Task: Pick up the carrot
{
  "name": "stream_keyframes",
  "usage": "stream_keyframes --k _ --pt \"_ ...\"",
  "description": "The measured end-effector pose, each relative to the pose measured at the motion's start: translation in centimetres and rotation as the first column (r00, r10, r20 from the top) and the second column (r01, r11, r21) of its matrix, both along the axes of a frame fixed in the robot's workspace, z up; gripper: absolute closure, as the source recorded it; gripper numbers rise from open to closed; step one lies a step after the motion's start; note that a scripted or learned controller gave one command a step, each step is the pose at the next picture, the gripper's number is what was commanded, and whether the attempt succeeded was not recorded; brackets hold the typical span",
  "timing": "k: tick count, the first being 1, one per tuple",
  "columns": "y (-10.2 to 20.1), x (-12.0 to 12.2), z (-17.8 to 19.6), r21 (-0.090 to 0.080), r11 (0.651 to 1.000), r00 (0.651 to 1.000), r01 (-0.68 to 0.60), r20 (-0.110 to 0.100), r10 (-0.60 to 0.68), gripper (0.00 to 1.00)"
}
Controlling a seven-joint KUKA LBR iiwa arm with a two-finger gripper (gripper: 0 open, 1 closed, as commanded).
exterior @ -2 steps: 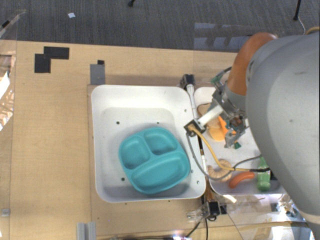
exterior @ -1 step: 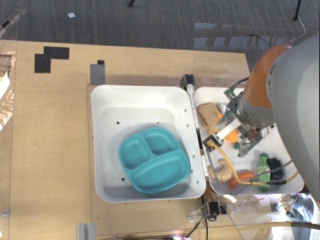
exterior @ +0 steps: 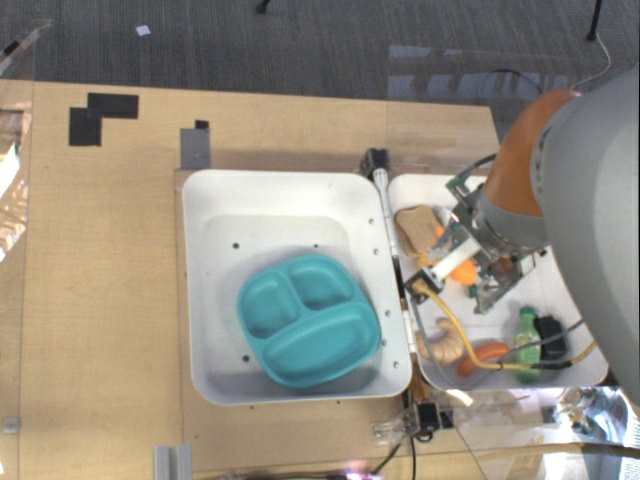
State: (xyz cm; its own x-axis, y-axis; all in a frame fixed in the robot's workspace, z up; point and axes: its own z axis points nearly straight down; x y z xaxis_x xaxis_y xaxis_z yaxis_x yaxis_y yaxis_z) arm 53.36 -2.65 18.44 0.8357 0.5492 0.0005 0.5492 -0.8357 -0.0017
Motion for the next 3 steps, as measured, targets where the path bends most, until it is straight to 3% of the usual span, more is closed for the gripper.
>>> stream_keyframes --k 1,2,3 --pt "-6.2 0.6 -4.8 -0.002 0.983 0.983 0.182 -0.002 -0.182 0.00" --pt "-5.4 6.0 -9.6 0.000 0.995 0.995 0.101 0.011 -0.101 0.00" --pt "-6.6 1.0 -9.5 0.001 0.983 0.983 0.183 0.012 -0.183 0.00"
